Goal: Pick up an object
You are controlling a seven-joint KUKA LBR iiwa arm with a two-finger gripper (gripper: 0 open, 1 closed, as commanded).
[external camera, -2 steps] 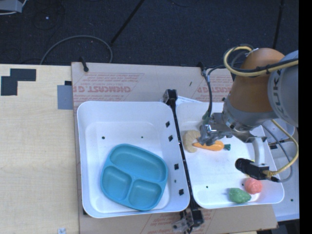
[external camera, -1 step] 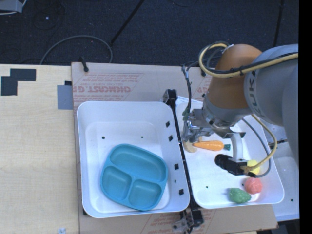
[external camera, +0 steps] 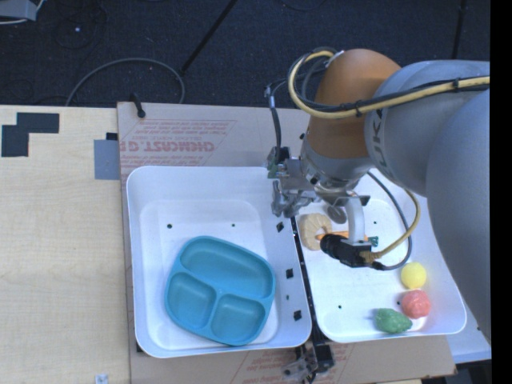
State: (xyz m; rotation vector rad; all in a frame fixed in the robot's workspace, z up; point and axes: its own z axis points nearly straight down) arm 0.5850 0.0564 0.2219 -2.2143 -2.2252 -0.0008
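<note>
I am watching the grey arm with the orange band reaching in from the right and hanging over the inner edge of the right-hand shallow white bin (external camera: 448, 314). Its gripper (external camera: 320, 214) is sitting low above a pale tan, rounded object (external camera: 314, 227) that is lying close to the divide between the two bins, with a small orange piece (external camera: 338, 235) just beside it. The wrist and its black cabling are covering the fingers, so I cannot tell how far apart they are standing or whether anything is between them.

I am judging this as the approach or closing step of a pick aimed at that tan object, not a completed one. Three other candidates are resting well apart in the near right corner of the same bin: a yellow ball (external camera: 414, 276), a pinkish-red round object (external camera: 415, 303) and a green lumpy object (external camera: 392, 320). The left-hand white bin (external camera: 144, 214) is carrying a blue compartment tray (external camera: 218, 289).

Next I am expecting a firm close on the tan object and a straight lift, keeping clear of the bin wall.
</note>
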